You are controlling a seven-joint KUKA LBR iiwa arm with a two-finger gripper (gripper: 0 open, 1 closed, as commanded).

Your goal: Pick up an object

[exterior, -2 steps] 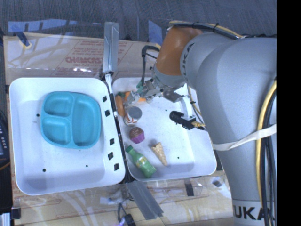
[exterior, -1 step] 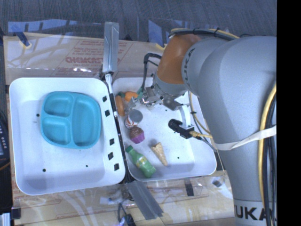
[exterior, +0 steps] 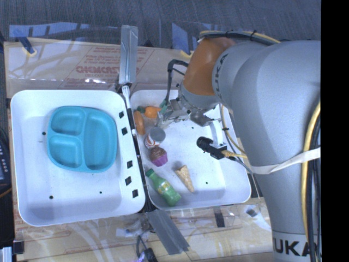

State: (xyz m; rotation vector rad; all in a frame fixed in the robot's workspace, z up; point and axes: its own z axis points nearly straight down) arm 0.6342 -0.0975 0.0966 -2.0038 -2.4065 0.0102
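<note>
My gripper [exterior: 165, 115] reaches into the back left part of the right bin [exterior: 229, 192], low among the objects. Right beside it lie a small orange piece [exterior: 151, 112] and an orange oblong object [exterior: 139, 123] against the bin's left wall. Just in front of the gripper are a small grey round thing [exterior: 157, 134] and a red-and-white striped ball [exterior: 149, 142]. Further forward sit a purple cupcake-like toy [exterior: 158, 156], a green bottle [exterior: 163, 188] lying on its side, and a tan ice-cream cone [exterior: 185, 178]. I see nothing lifted off the bin floor.
The left bin [exterior: 27, 190] holds a blue divided plate [exterior: 83, 138]. The grey arm with its orange band [exterior: 204, 70] covers the right bin's back right part. A central divider with black clips [exterior: 130, 162] separates the bins.
</note>
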